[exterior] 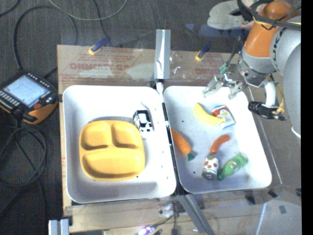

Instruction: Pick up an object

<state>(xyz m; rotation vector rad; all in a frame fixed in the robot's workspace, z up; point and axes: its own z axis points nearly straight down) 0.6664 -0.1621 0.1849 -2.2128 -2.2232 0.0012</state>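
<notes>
Orange-banded arm, gripper (224, 86) above right bin (254, 180) — labels on can (211, 167) unreadable

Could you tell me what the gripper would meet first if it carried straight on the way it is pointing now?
The gripper points down-left over the right bin's back edge; straight on, it would probably meet the banana first, though depth is hard to judge.

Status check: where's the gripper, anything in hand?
Gripper open, over right bin's far edge, holding nothing. Banana nearest, untouched. Nothing in the way.
</notes>
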